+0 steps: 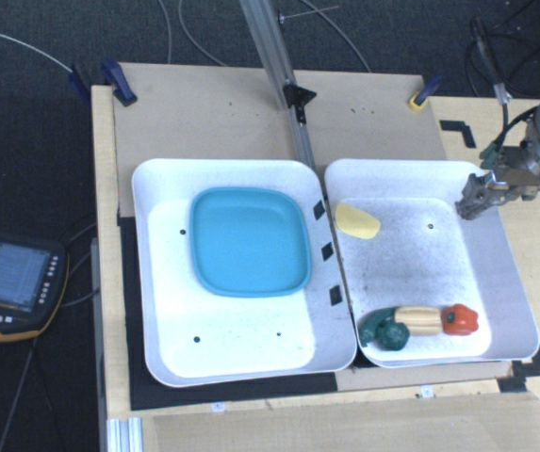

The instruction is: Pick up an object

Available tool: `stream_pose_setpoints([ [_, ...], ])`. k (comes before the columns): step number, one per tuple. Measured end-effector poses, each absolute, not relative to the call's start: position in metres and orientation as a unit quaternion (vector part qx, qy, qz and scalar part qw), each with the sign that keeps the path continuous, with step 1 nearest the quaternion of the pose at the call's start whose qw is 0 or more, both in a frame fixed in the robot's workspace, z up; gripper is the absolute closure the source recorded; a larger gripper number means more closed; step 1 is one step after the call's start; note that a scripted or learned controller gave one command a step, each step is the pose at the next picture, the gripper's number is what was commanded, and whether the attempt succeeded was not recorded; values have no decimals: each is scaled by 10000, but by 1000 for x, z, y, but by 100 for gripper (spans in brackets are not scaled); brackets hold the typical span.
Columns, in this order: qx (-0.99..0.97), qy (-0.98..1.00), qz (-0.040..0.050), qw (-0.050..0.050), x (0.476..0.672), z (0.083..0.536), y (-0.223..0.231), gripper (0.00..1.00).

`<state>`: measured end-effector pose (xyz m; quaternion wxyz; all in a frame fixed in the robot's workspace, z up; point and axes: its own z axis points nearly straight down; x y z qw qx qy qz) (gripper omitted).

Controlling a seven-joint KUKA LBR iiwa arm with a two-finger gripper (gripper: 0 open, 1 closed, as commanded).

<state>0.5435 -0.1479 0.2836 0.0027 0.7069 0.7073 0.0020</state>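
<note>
Grey metal pincer (469,201) is hovering at the right white bin's (496,281) far right edge; finger state cannot be determined. Pale yellow lemon-shaped piece (356,220) is lying well apart, near the far left corner. Descending here risks closing on nothing.

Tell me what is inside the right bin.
The right bin holds a yellow piece at its upper left, and a green piece, a tan piece and a red piece along its near edge.
</note>
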Motion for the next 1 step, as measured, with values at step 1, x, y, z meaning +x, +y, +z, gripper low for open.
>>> stream_pose_setpoints([
  [1, 7055, 7087, 8, 2, 543, 287, -96, 100],
])
